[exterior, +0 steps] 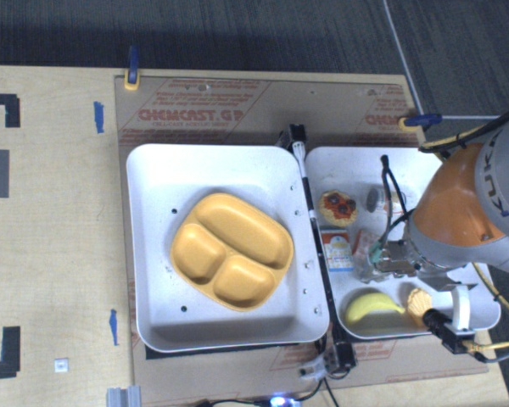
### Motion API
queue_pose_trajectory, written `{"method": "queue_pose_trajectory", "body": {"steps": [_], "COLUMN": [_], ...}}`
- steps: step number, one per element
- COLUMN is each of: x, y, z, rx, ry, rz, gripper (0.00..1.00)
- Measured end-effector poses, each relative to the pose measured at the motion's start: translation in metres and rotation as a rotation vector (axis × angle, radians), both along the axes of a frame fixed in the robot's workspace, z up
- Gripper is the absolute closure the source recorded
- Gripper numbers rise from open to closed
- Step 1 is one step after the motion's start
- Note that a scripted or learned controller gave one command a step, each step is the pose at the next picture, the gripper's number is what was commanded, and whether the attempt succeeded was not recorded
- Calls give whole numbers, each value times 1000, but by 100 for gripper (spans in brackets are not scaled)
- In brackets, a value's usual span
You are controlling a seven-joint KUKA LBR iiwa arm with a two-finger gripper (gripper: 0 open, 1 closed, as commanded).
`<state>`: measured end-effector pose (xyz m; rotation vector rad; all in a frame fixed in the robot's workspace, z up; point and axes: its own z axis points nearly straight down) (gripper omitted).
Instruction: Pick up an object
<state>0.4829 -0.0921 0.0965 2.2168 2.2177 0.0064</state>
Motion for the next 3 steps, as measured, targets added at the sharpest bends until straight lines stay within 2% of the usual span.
{"method": "queue_pose_trajectory", "body": {"steps": [1,3], "x": [0,-3], "y": [0,0], "z": [0,-11], "rx": [0,3], "ry": [0,6], "rz": [0,1], "gripper": [0,0]}}
